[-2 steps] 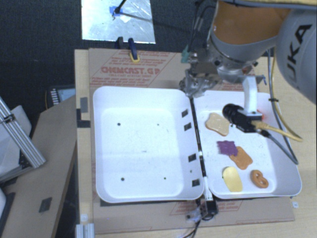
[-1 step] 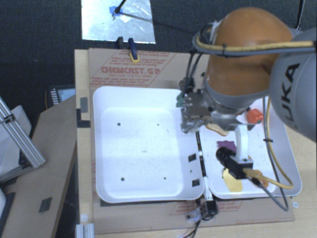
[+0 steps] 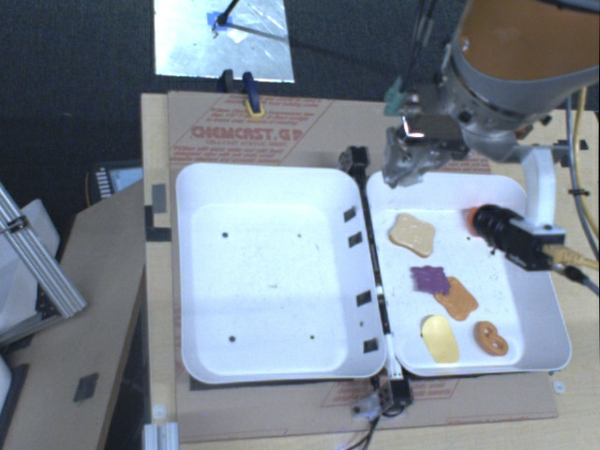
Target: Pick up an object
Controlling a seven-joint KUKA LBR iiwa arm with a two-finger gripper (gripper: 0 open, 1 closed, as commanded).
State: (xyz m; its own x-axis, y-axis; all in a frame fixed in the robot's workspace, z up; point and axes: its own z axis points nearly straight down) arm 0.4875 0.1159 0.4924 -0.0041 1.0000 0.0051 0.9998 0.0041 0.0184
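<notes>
Lying near tool (image 3: 405, 165), bread slice (image 3: 412, 234), apart

A: Bright, even light from overhead; the white bins (image 3: 272, 279) nearly wash out.
B: The foil sheet (image 3: 223, 24) glares, shadows stay soft, and the close arm (image 3: 525, 45) looks blurred.

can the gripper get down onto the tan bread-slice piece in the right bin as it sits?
Probably yes. The tan bread-slice toy lies flat with bare floor all round in the right white bin, apart from the purple piece. The gripper hangs just above the bin's far rim, nearby.
</notes>
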